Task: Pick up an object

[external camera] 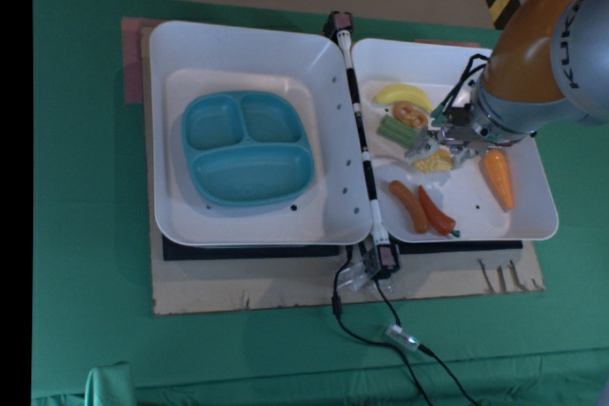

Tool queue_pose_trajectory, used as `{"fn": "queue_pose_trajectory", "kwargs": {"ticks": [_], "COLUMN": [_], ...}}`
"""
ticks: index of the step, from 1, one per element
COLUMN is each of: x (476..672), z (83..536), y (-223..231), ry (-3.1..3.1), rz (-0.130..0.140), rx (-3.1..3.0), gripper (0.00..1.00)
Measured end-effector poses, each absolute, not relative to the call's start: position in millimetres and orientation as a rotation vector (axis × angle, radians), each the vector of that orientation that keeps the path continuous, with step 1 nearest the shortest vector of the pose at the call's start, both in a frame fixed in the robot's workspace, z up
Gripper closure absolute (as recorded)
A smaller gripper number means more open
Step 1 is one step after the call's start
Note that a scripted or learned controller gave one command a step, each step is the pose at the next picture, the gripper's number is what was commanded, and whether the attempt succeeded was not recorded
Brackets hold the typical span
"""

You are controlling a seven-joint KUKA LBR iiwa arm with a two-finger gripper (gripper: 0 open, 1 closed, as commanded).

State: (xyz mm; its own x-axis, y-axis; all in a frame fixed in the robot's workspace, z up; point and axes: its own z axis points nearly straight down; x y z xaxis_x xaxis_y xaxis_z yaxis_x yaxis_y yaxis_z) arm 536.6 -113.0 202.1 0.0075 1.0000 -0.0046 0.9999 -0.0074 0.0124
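Observation:
The right bin (536, 216) holds several toy foods: a yellow banana (402, 94), an orange ring-shaped piece (411, 115), a green vegetable (396, 130), a yellow corn piece (433, 164), an orange carrot (498, 178), a brown sausage (408, 204) and a red chili (437, 212). My gripper (441, 144) hangs low over the middle of this bin, just above the corn piece and right of the green vegetable. The gripper body hides part of the corn. Nothing is visibly held.
The left bin (164, 109) holds a blue divided plate (247, 147). A black-and-white divider bar (363, 138) runs between the bins. A cable (400, 338) trails off the front of the bench. The grey-and-orange arm (542, 62) covers the right bin's far right corner.

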Motion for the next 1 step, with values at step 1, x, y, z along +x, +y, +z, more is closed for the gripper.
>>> {"fn": "queue_pose_trajectory", "kwargs": {"ticks": [1], "x": [535.3], "z": [304.5], "y": [-113.6], "ry": [2.214], "rz": [0.003], "rx": [2.222], "gripper": [1.0]}}
